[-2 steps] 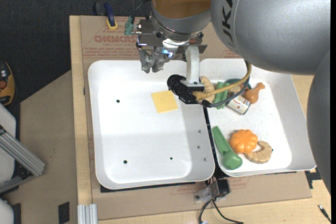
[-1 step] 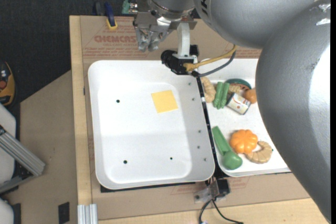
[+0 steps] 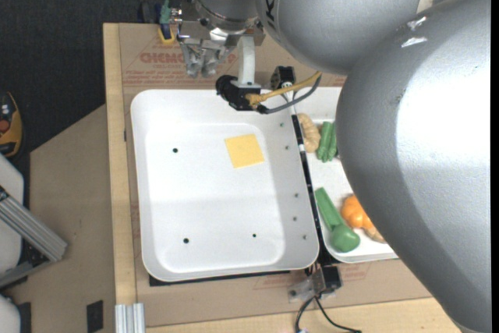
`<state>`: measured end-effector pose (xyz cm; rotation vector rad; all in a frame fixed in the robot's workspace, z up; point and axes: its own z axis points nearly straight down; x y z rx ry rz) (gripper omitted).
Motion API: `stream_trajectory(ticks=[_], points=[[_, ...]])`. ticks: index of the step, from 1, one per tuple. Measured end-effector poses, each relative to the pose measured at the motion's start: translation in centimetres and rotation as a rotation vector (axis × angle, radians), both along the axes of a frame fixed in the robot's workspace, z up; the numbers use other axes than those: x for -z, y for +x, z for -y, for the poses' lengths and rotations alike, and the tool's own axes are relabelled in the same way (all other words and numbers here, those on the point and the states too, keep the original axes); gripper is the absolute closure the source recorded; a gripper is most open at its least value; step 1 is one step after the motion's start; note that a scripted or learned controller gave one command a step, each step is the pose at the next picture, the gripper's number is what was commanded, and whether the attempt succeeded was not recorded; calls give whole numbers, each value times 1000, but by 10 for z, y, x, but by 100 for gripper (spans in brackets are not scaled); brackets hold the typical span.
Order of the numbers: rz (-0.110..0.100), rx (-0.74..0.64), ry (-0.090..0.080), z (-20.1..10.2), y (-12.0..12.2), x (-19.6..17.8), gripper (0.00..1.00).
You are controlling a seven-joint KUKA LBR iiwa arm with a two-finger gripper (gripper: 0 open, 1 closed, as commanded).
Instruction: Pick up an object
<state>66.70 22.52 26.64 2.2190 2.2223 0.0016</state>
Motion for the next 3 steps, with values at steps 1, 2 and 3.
stream_trajectory(ticks=[1,2,3], points=[[-3,1,-1,1,-1,6,100],[1,1,1,1,0,-5,100],[1,1,1,1,0,-11,100]])
